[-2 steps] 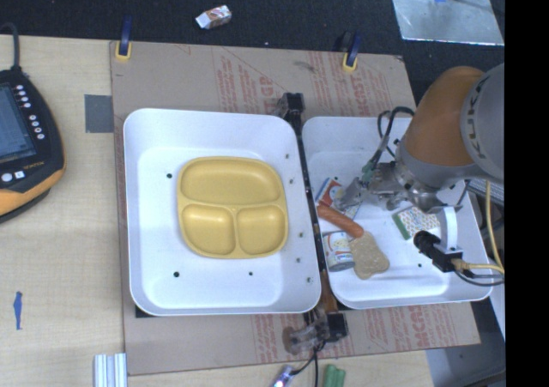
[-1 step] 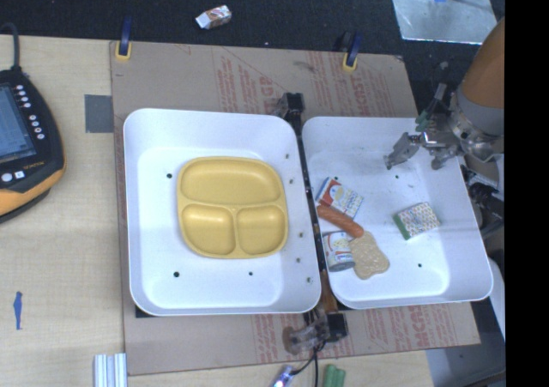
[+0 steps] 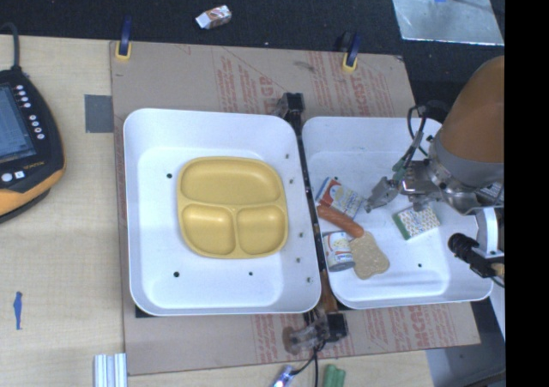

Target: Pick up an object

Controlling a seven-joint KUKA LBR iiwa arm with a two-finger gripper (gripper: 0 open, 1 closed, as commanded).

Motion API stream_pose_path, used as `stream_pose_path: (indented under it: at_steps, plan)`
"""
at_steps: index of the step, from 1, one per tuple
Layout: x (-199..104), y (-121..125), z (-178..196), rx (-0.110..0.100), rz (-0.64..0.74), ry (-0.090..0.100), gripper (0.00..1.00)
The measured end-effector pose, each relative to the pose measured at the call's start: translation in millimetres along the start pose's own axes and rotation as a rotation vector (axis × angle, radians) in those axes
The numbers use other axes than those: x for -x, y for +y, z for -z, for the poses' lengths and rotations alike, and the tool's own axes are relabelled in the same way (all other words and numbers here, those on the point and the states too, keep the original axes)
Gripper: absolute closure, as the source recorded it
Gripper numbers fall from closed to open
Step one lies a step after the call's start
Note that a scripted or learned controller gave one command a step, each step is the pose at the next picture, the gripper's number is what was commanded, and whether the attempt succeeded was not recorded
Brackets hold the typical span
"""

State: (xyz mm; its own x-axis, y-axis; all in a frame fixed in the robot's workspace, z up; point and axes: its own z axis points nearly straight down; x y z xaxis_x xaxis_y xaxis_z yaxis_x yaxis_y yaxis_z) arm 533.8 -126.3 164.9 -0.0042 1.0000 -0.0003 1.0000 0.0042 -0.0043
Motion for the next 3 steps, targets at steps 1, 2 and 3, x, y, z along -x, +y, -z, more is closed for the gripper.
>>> stream_pose_path:
  at_steps: [1,2,3]
  plan:
    - [78,16,-30,0.002,-0.003,-0.001,0.0]
    - [73,10,-70,0.007,0.001,-0.005,0.0]
    - [73,12,-58,0.01,0.004,-0.005,1.0]
